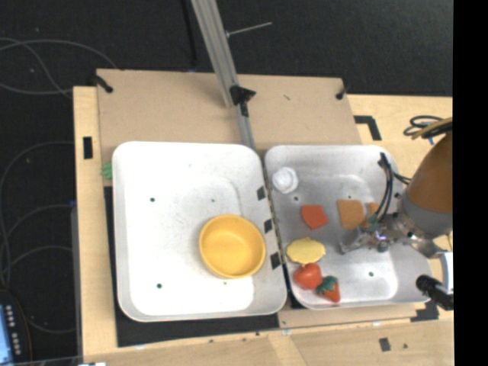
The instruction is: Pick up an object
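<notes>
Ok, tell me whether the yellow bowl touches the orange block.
Apart. The camera view shows the yellow bowl in the left bin and the orange block in the right bin, with both bin rims between them.

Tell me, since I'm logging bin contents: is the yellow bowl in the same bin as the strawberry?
No. The yellow bowl sits in the left bin, while the strawberry lies in the right bin.
</notes>
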Motion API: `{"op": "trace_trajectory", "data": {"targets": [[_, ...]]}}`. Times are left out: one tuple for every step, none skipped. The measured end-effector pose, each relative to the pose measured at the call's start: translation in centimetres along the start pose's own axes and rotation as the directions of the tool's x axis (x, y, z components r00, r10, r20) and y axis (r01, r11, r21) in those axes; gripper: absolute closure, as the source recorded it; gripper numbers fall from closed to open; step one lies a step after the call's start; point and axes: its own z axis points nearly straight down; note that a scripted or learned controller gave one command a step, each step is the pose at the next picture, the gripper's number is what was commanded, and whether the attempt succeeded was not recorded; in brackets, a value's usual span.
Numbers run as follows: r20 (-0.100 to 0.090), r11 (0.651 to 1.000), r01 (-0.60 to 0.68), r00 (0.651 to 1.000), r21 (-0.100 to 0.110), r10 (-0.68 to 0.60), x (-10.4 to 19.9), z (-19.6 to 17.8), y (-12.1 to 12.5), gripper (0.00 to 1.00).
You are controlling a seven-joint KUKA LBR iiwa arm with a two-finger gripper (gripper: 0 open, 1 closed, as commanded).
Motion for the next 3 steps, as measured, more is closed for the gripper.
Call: {"op": "trace_trajectory", "data": {"targets": [[0.001,1.0,-0.001,1.0,-0.005,0.001,-0.1,0.1,0.0,0.0],[-0.001,1.0,-0.006,1.0,-0.009,0.006,-0.1,-1.0,0.1,1.0],[0.002,1.0,0.004,1.0,-0.013,-0.004,-0.5,-7.2,0.7,1.0]]}}
